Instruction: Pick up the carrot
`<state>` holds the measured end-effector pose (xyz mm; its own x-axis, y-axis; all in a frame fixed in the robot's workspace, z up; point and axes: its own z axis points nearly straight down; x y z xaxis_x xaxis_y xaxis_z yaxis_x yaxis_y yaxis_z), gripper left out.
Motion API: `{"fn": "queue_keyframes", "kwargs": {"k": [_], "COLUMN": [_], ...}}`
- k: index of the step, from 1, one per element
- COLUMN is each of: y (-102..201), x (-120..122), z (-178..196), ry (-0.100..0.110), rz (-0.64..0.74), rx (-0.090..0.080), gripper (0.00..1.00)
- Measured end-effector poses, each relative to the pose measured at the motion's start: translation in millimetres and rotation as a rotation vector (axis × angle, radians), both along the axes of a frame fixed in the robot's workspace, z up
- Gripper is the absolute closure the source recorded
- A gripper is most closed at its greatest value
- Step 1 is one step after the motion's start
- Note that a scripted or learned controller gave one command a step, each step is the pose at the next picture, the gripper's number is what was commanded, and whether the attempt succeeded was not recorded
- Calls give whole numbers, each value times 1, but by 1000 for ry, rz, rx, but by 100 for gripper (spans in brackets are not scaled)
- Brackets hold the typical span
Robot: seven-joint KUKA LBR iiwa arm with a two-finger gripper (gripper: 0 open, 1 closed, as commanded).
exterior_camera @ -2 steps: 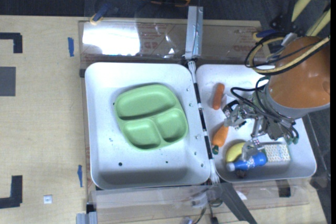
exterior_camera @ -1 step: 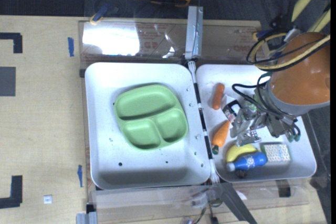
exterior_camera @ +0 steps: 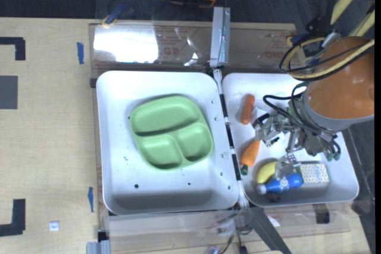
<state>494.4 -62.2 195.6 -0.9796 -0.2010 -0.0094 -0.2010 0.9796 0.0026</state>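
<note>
The carrot [exterior_camera: 250,153], orange and tapered, lies in the right bin [exterior_camera: 348,187] close to its left wall, tilted with its thick end down-left. My gripper [exterior_camera: 268,131] hovers just right of and above the carrot's upper tip, over the middle of the right bin. Nothing shows in its grasp. The grey arm with the orange band [exterior_camera: 342,89] reaches in from the right and hides the bin's back right part.
A shorter orange-red piece [exterior_camera: 246,109] lies further back by the left wall. A yellow item [exterior_camera: 265,172], a blue item [exterior_camera: 283,184] and a pale speckled block [exterior_camera: 315,173] crowd the bin's front. The left bin [exterior_camera: 113,128] holds a green divided plate [exterior_camera: 171,131].
</note>
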Motion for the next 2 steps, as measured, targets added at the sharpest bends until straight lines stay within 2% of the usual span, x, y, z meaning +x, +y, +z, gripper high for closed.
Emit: {"fn": "queue_keyframes", "kwargs": {"k": [1,2], "y": [-49,-49], "x": [47,49], "z": [-92,-82], "ry": [-8,-17], "rz": [53,49], "rx": [-5,-3], "gripper": [0,100]}}
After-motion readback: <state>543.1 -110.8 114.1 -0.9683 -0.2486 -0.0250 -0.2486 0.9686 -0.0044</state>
